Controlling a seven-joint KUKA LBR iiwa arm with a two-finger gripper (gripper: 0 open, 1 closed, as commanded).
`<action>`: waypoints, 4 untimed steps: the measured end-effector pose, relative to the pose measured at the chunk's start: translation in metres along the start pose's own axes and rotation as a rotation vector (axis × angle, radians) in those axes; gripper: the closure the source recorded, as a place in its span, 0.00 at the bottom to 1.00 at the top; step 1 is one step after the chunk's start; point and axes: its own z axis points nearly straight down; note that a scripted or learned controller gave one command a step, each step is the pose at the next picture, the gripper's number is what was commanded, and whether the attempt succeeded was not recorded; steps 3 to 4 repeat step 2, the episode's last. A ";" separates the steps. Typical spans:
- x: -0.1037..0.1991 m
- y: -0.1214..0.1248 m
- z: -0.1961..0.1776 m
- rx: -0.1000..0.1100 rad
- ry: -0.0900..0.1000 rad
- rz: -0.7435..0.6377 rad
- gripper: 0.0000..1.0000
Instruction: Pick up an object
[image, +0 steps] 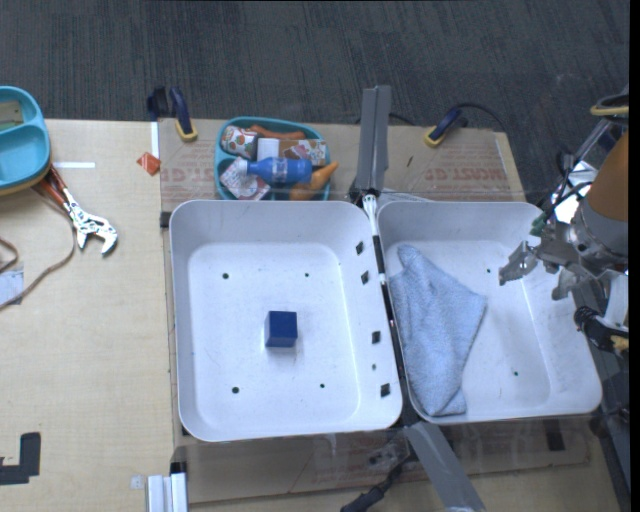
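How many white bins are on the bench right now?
2. The left bin holds a blue block; the right bin holds a grey cloth, which may hide something.

We see the arm (612, 190) cut off at three o'clock, and the blue tray (20, 135) cut off at nine o'clock.

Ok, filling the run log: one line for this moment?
gripper: open, over right white bin, holding nothing | small blue cube: left white bin | grey cloth: right bin
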 end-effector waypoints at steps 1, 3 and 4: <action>0.011 -0.029 -0.089 -0.002 -0.001 0.266 0.00; -0.004 -0.035 -0.054 0.003 -0.002 0.696 0.00; -0.004 -0.035 -0.054 0.003 -0.002 0.696 0.00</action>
